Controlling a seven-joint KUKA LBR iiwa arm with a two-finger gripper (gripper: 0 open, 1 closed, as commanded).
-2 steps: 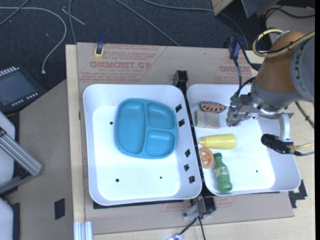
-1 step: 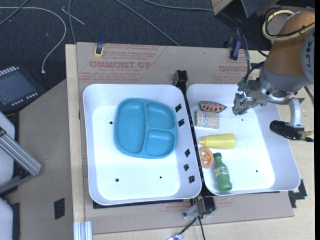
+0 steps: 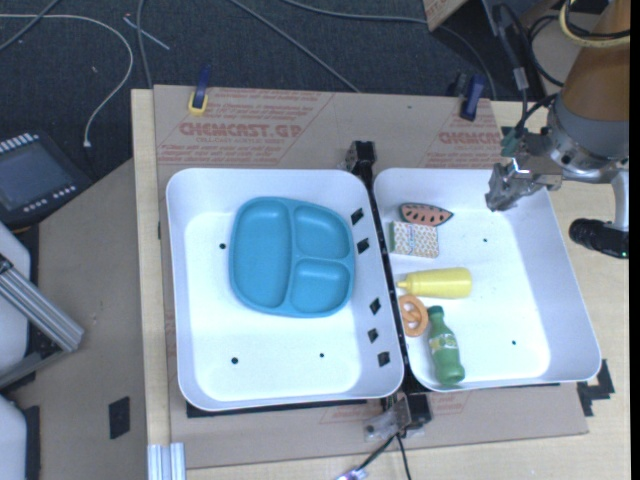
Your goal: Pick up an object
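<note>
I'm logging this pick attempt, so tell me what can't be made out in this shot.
- Gripper, camera view: too small and blurred to tell its state.
- Arm, camera view: cut off by the right edge.
- Pretzel, camera view: partly overlapped by the green bottle.
- Patterned square item, camera view: too small to identify.
- Bins' divider base, camera view: hidden by black clips.

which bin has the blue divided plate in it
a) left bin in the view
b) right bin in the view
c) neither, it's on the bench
a: the blue divided plate lies flat in the left bin, while the right bin holds the small toy foods.
</note>
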